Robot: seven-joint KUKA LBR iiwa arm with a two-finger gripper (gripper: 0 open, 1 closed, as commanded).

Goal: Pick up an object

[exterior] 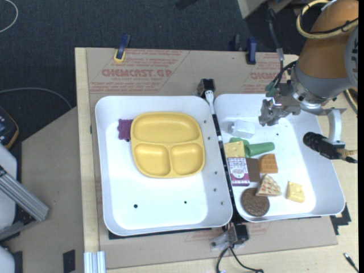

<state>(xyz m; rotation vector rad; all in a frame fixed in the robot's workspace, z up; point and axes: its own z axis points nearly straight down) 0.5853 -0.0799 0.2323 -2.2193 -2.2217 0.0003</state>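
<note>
Cardboard-topped bench [170, 61] carries two white bins: nearest the camera, the right bin [327, 201] holds a brown cookie [254, 203], a cheese wedge [295, 191] and a pizza slice [269, 186], with a green pepper [261, 148] further back; the left bin [114, 198] holds a yellow divided plate [168, 143]. These look like light, rigid, slightly slick plastic toys, and the cheese wedge, lying apart from the rest, seems best pinched across its flat faces. Farthest back, the gripper [269, 117] hangs above the right bin's rear, clamped on nothing; I cannot tell whether its jaws are apart.

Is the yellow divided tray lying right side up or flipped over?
Right side up: the yellow divided tray shows its three hollow compartments facing up, in the left bin.
</note>
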